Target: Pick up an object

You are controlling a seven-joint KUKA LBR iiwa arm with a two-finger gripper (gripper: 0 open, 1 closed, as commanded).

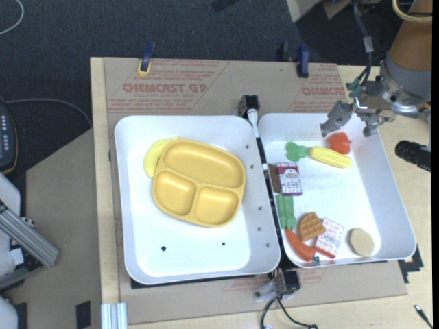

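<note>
My gripper (352, 124) hovers over the far part of the right bin (384, 177), its two fingers spread open with nothing between them. Just below and slightly left of it lies a small red tomato-like piece (339, 142). A yellow corn cob (330, 157) lies beside that, with a green leafy piece (296, 150) to its left. Nearer the front are a brown and red packet (287, 178), a green vegetable (285, 211), a waffle (310, 225), an orange carrot (300, 245), a white and red packet (332, 235) and a round tan biscuit (361, 241).
The left bin (137, 238) holds a yellow divided plate (199, 182) lying over another yellow item (153, 156). A black divider with clamps (251, 108) runs between the bins. The arm's body (411, 53) rises at the upper right.
</note>
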